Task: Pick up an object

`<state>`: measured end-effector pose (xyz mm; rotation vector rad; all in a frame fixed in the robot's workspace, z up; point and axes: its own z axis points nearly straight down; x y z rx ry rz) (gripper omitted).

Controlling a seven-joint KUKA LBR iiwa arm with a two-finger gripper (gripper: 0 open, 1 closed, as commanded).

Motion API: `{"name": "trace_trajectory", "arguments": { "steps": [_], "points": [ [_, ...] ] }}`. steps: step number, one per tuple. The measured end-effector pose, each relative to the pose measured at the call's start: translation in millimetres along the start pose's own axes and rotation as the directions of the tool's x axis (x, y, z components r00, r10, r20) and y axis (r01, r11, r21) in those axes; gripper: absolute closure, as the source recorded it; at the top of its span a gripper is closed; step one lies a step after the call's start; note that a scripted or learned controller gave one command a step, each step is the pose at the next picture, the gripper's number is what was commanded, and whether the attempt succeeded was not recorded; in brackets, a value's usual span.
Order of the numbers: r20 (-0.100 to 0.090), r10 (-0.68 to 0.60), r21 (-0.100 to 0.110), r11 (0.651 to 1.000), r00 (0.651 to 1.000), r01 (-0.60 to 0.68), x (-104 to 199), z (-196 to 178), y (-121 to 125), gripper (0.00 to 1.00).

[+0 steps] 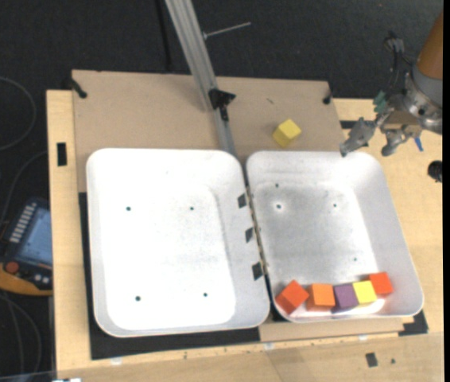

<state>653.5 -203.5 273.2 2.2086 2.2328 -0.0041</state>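
Gripper (374,136) hovers over the right bin's (384,183) far right corner, fingers apart, nothing between them. Blocks crowd that bin's near wall in a row: two orange (293,295) (322,295), purple (344,296), yellow (365,293), red-orange (381,283); probably slid there. A yellow cube (287,132) sits outside on the board (249,110), behind the bins. Left bin (169,237) alongside.

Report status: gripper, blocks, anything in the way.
Gripper open, holding nothing, above right bin's far right corner. Five blocks lined along its near wall. Yellow block outside on board. Nothing in the way.
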Motion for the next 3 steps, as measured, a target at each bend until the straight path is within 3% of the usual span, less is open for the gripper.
{"name": "trace_trajectory", "arguments": {
  "steps": [1,2,3],
  "points": [
    [-0.005,0.002,-0.003,1.0,1.0,-0.002,174.8,-7.5,14.6,0.0],
    [-0.003,0.005,0.005,1.0,1.0,-0.005,223.6,56.0,12.7,0.0],
    [-0.004,0.003,0.005,1.0,1.0,-0.003,290.9,77.3,-45.2,0.0]
  ]
}}
